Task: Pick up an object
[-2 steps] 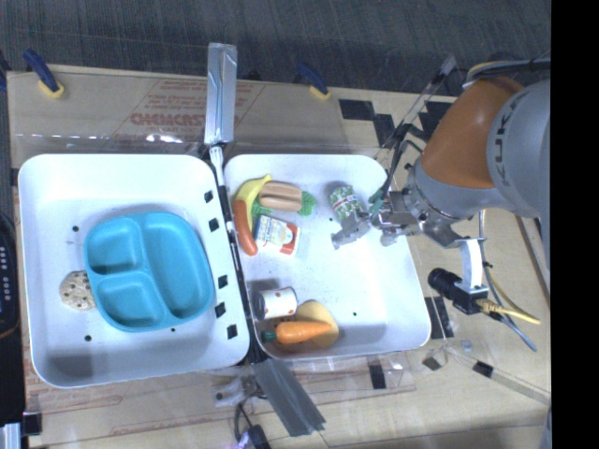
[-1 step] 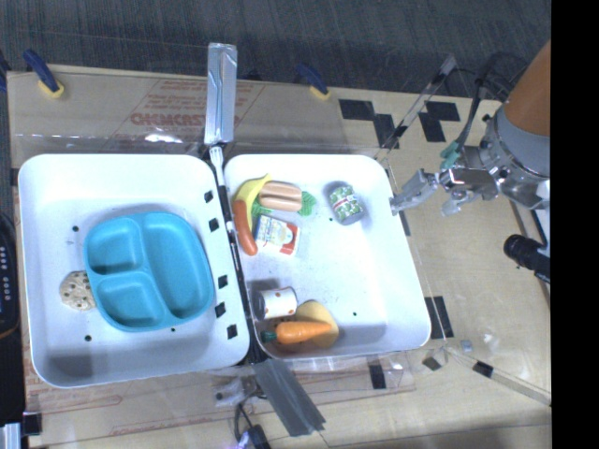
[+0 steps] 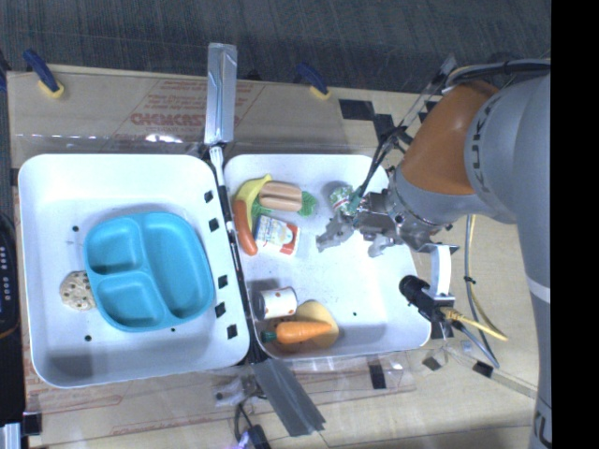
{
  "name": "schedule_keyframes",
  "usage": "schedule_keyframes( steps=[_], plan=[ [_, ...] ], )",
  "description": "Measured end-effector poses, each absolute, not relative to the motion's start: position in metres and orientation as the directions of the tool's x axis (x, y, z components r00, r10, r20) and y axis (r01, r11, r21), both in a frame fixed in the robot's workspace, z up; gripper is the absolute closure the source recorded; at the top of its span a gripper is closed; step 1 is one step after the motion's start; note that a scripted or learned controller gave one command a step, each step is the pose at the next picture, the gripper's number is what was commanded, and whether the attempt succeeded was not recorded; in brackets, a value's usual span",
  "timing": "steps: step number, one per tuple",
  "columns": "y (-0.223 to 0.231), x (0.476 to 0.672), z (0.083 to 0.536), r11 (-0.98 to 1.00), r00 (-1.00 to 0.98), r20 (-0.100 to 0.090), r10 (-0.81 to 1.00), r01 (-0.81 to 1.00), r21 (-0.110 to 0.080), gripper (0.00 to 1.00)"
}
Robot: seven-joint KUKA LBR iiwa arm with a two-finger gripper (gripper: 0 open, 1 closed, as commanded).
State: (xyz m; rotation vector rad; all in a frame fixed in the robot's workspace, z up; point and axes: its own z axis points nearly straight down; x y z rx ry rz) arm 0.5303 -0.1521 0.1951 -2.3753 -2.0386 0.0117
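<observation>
the gripper hangs over the right bin, its grey fingers pointing left toward the middle of that bin; whether the jaws are apart or together i cannot tell, and nothing is seen between them. just above the fingers, near the bin's far wall, lies a small green and silver ball, close to the gripper but not clearly touching it. left of the fingers, a short way off, lies a white pouch with red and green print. it sits just beside a hot dog, a banana and an orange sausage, all bunched at the bin's upper left by the divider. near the bin's lower left a small can lies on its side, and just below it a carrot rests against a tan pear-like piece. the bare floor between these two groups lies under the gripper. behind the gripper the arm comes in from the right, orange band above the wrist, with cables trailing down past the bin's right rim. the left bin holds a blue tray with three compartments, tilted a little, and a cookie touching the tray's left edge.
</observation>
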Motion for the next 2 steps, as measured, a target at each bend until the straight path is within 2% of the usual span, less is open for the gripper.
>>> schedule_keyframes(
  steps=[1, 2],
  plan=[
    [-0.161, 0.477, 0.092, -0.470, 0.470, 0.002, 0.883, 0.883, -0.002, 0.00],
    [-0.126, 0.501, 0.165, -0.321, 0.321, 0.002, 0.947, 0.947, 0.000, 0.00]
  ],
)
